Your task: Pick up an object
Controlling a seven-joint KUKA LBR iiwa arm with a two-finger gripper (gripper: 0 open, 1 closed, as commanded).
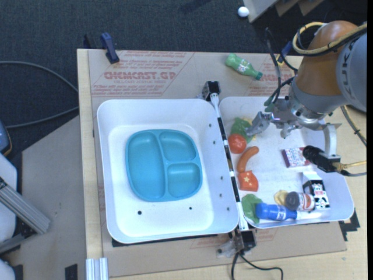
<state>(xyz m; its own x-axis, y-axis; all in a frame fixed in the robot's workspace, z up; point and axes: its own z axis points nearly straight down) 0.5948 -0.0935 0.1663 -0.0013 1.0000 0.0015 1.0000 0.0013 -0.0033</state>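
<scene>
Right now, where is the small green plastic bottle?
The small green plastic bottle lies outside both bins on the brown bench board, at the top of the camera view, just above the right white bin.

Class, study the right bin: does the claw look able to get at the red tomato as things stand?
Probably yes. The claw hangs just above the tomato, whose top is uncovered; a green item and the sausage crowd its sides.

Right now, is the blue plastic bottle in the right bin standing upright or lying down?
Lying down: the blue plastic bottle rests lengthwise on the right bin floor.
</scene>
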